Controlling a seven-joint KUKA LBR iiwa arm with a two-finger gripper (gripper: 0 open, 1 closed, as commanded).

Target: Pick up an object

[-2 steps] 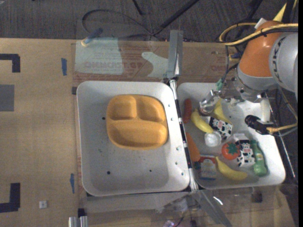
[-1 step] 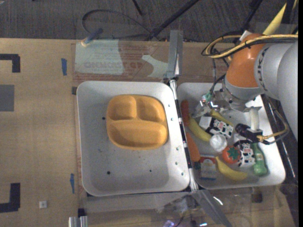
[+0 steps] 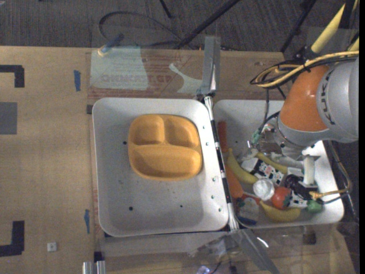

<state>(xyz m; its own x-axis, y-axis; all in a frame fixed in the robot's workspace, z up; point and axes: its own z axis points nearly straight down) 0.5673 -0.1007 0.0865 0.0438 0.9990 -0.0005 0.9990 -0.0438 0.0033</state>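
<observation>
While the gripper (image 3: 272, 147), its finger state indiscernible, hangs over the cluttered right bin (image 3: 333, 210) containing two curved yellow bananas (image 3: 239, 170), one smooth three-compartment orange plate (image 3: 165, 146) occupies the left bin (image 3: 114, 198).

A wooden bench (image 3: 45, 170) bears two white bins (image 3: 108, 198) (image 3: 333, 207) side by side, touching.

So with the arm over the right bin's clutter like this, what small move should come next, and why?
Probably a short straight descent. The arm hangs over the right bin, where bananas and other small items lie piled, while the orange tray sits alone in the left bin. Its wrist hides the gripper, so nothing looks grasped yet.
</observation>
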